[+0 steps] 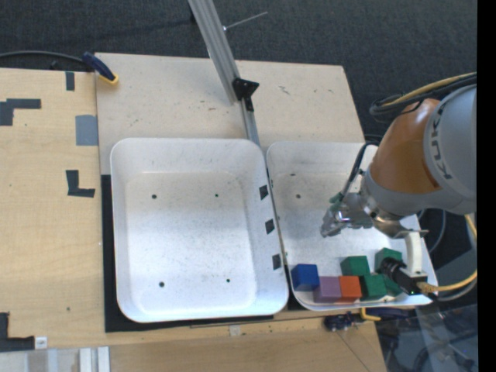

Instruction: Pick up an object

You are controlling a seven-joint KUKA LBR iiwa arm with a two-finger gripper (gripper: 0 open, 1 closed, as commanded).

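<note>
Several small blocks lie along the near edge of the right bin (310, 169): a blue block (304, 276), a purple block (329, 287), an orange block (350, 287) and green blocks (356, 266) beside and behind them. My gripper (335, 225) hangs over the middle of the right bin, a short way behind the blocks and apart from them. Nothing shows in its grasp. The grey arm with its orange band (403, 161) comes in from the right and covers part of the bin's right side.
The left bin (124, 208) sits beside the right one, with a shared ridge between them. A slanted metal rail (221, 45) runs from the top down to the bins' junction. Cables (411, 277) lie at the right bin's near right corner.
</note>
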